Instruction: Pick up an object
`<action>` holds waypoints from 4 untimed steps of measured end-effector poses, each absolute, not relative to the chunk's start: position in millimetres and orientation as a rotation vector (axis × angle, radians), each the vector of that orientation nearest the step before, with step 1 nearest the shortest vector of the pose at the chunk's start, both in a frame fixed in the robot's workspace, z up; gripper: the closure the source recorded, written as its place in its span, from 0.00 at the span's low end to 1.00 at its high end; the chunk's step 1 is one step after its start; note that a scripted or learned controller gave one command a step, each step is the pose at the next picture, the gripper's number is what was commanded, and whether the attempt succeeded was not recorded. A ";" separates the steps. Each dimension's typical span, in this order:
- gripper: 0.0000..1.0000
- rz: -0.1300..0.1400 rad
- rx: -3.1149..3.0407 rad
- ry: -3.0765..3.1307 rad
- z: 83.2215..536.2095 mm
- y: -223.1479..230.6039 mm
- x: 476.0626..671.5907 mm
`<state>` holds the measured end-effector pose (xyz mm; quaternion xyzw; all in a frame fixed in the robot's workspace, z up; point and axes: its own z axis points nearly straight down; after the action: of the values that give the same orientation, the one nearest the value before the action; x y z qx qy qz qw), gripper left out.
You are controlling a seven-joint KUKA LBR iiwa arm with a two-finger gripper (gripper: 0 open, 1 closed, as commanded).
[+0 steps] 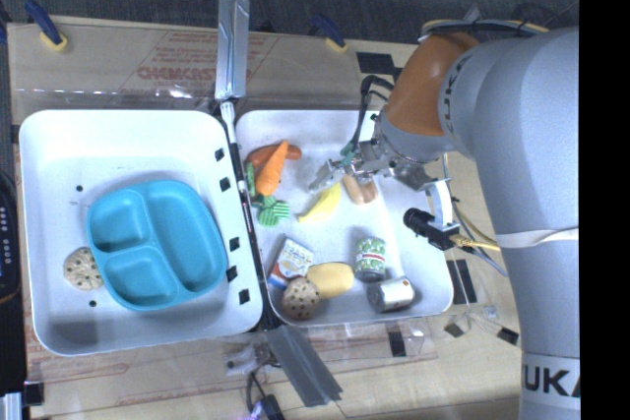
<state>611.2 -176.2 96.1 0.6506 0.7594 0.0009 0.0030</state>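
Note:
My gripper (338, 175) is low in the right bin (433, 282), in its upper middle. Just below it lies a yellow banana (322, 203), and a tan sausage (360, 190) sits close to its right side. An orange carrot (271, 164) lies to its left by the bin divider, with a green toy piece (274, 209) under it. I cannot see any object held in the gripper.
The front of the right bin holds a green-labelled can (371, 258), a silver can on its side (392, 294), a yellow lemon-like piece (332, 279), a cookie (300, 300) and a small white carton (292, 261). The left bin (39, 152) holds a blue divided tray (155, 241) and another cookie (83, 269).

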 end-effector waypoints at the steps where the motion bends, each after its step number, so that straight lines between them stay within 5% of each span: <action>1: 1.00 0.006 2.033 2.382 109.1 -176.2 613.3; 2: 1.00 0.010 2.182 2.253 227.0 -101.0 640.0; 3: 1.00 -0.008 2.064 2.378 152.8 -144.1 653.7; 4: 1.00 -0.005 2.054 2.383 165.3 -142.9 655.5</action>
<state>655.5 -142.9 165.3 0.6530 0.7573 -0.0017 -0.0022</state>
